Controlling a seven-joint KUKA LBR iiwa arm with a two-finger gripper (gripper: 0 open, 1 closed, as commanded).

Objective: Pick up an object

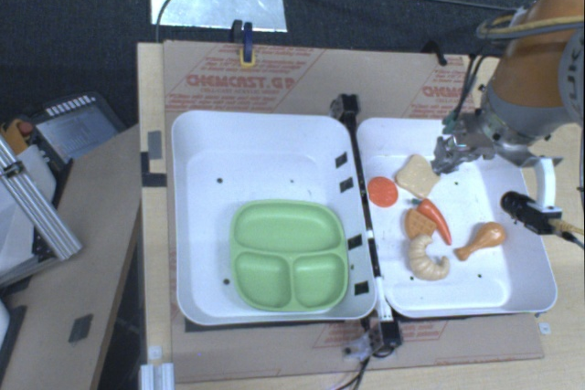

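Hovering over right bin point(521, 288), gripper point(445, 155); fingers' state unclear. Bin holds bread point(416, 175), tomato slice point(382, 192), chili point(433, 218), shrimp point(426, 257), drumstick point(481, 239). Left bin point(196, 196) holds green tray point(288, 255).

The grey arm with its orange band point(539, 59) is cut off by the right edge. Its dark two-finger gripper point(445, 155) is too small and blurred to read — it hides the far right corner of the pale tan bread slice point(416, 175).

The table point(274, 68) is viewed from one fixed camera set above it, angled downward, with both white bins point(265, 132) framed and the arm point(535, 59) seen at right.
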